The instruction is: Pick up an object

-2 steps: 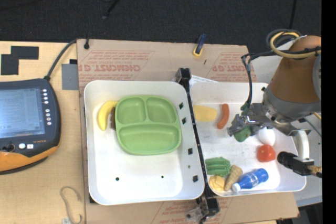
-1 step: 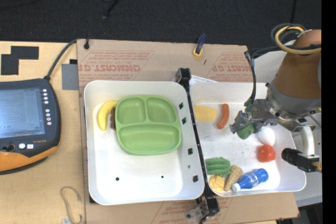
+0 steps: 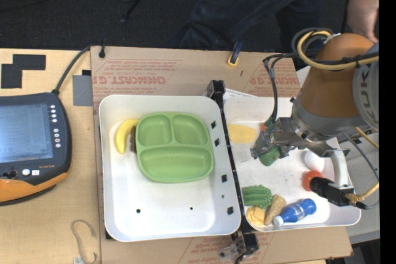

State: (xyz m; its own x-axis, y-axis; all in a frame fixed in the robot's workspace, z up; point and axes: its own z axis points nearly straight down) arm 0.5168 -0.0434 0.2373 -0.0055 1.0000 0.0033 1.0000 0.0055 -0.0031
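In the right bin (image 3: 291,179), tool (image 3: 266,151) pinching a small dark green rounded object (image 3: 269,157), raised above the floor

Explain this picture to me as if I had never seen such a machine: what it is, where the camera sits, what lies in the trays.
One camera looks down at a slant on a bench with two shallow white bins. The grey and orange shape on the right is a robot arm; its grasping tip, the end effector, is low over the right bin, at a dark green object. Whether it grips that object is unclear. The left bin holds a green divided plate and a banana beside it. The right bin also holds a yellow piece, a green ridged toy, a blue bottle and a red item.
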